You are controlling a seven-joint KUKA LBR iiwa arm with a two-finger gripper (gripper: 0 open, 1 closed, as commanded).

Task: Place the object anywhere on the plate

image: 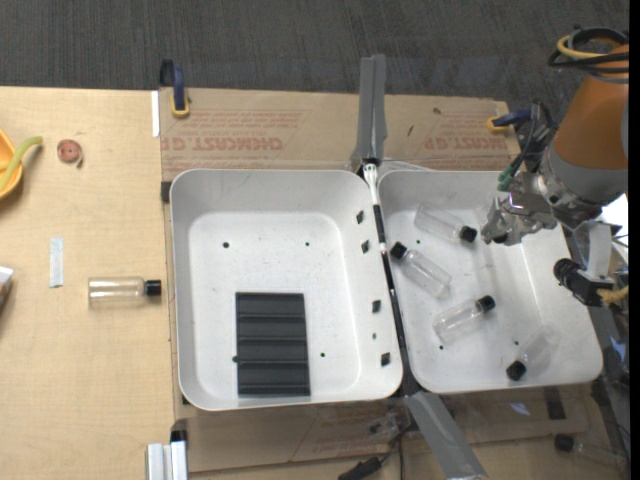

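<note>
The plate [271, 344] is a black ribbed rectangle lying flat in the front middle of the left bin [190, 268]. Several clear vials with black caps lie scattered in the right bin [570, 373]: one at the back [442, 223], one near the divider [420, 268], one in the middle [462, 317] and one at the front right [528, 357]. My gripper [498, 232] hangs low over the back right part of the right bin, just right of the back vial's cap. I see nothing held in it.
Another vial [120, 289] lies on the wooden bench left of the bins. A yellow object [10, 163] and a small round disc [68, 150] sit at the far left. Clamps [176, 93] hold the cardboard behind the bins.
</note>
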